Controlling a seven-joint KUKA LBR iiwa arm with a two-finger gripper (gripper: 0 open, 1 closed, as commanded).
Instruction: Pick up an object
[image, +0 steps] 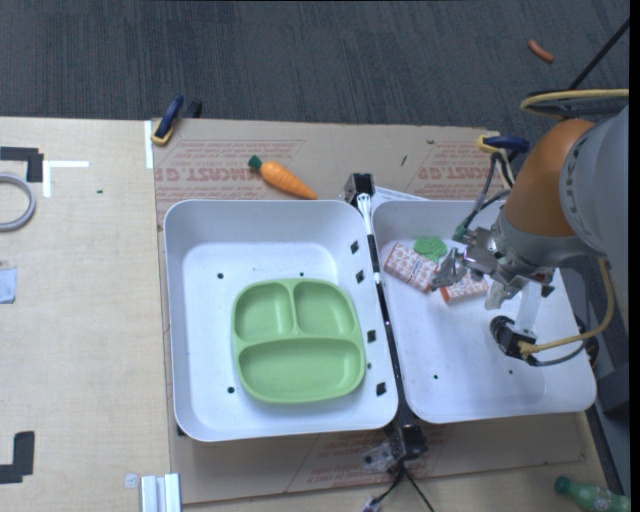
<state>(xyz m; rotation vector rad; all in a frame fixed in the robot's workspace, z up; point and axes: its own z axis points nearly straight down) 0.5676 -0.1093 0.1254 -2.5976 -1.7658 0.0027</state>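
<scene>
1. My gripper (452, 268) hung low in the right bin (470, 385), at its far end.
2. It sat right against a patterned packet (408, 263) and a small red-and-white box (462, 291); a green lid (430, 245) lay just beside.
3. How wide it stood, or whether it had hold of anything, I could not tell.
4. A green divided plate (297, 340) lay in the left bin (190, 300).
5. A toy carrot (283, 177) lay on the cardboard beyond.

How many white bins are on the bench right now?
2: the left bin holds a green plate; the right bin sits beside it, under the hand.
</scene>
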